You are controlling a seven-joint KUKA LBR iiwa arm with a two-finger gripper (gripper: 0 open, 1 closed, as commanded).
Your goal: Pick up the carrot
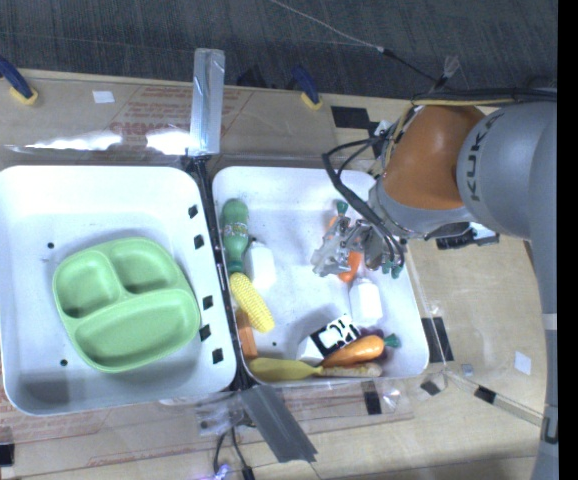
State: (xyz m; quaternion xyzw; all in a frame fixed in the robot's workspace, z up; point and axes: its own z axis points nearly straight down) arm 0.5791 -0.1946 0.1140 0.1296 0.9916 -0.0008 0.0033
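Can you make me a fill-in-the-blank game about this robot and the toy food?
1. The green divided plate lies in the ____ bin.
2. The corn cob is colored ____.
3. The carrot lies near the front wall of the ____ bin.
4. The gripper hangs over the ____ bin.

Missing words: left; yellow; right; right

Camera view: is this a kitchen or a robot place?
Probably a robot lab, not a kitchen. A grey and orange robot arm reaches over two white bins on a taped-up bench, and the food, such as the corn, looks like toys.
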